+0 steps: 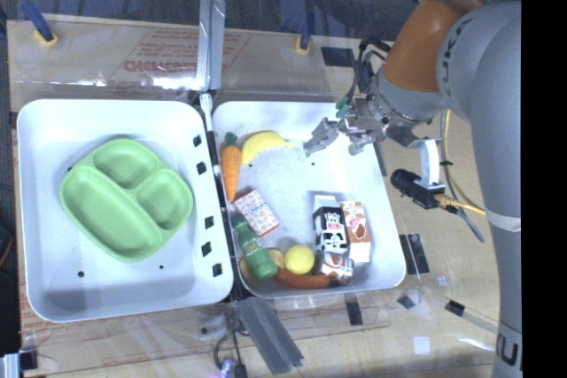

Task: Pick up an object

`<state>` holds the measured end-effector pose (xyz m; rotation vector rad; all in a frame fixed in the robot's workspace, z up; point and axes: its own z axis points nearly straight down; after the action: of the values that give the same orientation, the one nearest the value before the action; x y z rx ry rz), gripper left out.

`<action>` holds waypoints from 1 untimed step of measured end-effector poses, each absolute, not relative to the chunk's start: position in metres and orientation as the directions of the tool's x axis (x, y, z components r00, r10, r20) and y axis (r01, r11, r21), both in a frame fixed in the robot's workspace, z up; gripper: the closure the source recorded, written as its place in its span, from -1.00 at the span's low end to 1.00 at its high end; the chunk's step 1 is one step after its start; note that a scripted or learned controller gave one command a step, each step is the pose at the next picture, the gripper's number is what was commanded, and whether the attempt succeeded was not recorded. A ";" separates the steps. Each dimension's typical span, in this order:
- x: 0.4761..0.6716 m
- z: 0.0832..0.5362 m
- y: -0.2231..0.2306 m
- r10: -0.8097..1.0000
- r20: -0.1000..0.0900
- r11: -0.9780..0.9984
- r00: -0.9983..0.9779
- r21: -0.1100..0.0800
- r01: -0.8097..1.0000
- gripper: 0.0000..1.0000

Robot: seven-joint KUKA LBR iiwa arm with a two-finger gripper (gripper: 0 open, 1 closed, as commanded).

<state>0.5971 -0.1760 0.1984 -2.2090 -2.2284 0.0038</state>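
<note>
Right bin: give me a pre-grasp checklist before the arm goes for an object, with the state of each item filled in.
1. Gripper over the right bin: ok, near its far-right corner.
2. Fingers open, nothing between them: ok.
3. Target directly beneath gripper: not ok, bare bin floor there.
4. Banana free to grasp: ok, though the carrot lies alongside.
5. Milk carton free to grasp: not ok, packed against the juice box.
6. Green plate out of the way: ok, in the left bin.

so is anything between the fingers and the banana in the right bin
Nothing visible. The gripper hangs open over the upper part of the right bin, and bare white floor lies between it and the banana. The carrot sits on the banana's far side, out of the way.
</note>
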 end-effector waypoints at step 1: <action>0.529 0.135 -0.195 0.992 0.001 0.125 -0.125 -0.004 0.992 -1.00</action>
<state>0.5293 -0.1952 0.1351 -2.0757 -2.3534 0.0028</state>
